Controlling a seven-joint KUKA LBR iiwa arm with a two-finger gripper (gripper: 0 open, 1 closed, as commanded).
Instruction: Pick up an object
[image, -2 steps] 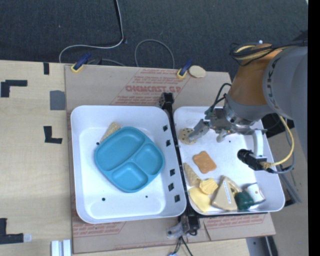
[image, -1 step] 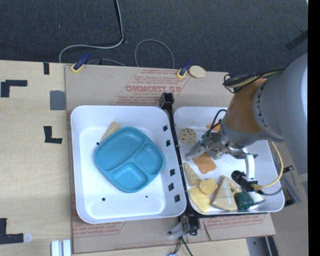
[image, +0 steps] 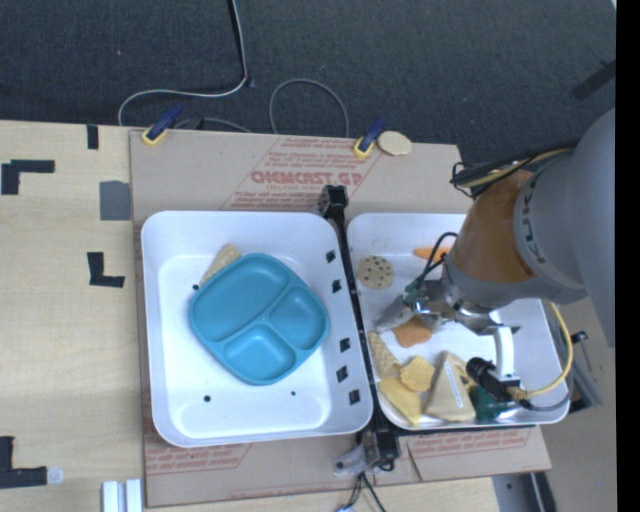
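Gripper (image: 412, 308), right of frame centre inside the right bin (image: 535, 235): finger state cannot be determined. It sits low at an orange piece (image: 411, 333), which lies flat, long axis roughly left-right. Judged: descent made; grasp unconfirmed, lift outstanding. Blue tray (image: 260, 318) occupies the left bin (image: 165, 330).

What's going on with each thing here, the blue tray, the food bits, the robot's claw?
Blue tray: lying flat in the left bin, partly covering a tan piece.
Round cookie: flat, alone near the right bin's upper left.
Orange piece: lying right beside the gripper.
Yellow and tan pieces: heaped together at the right bin's near edge.
Gripper: low in the right bin.
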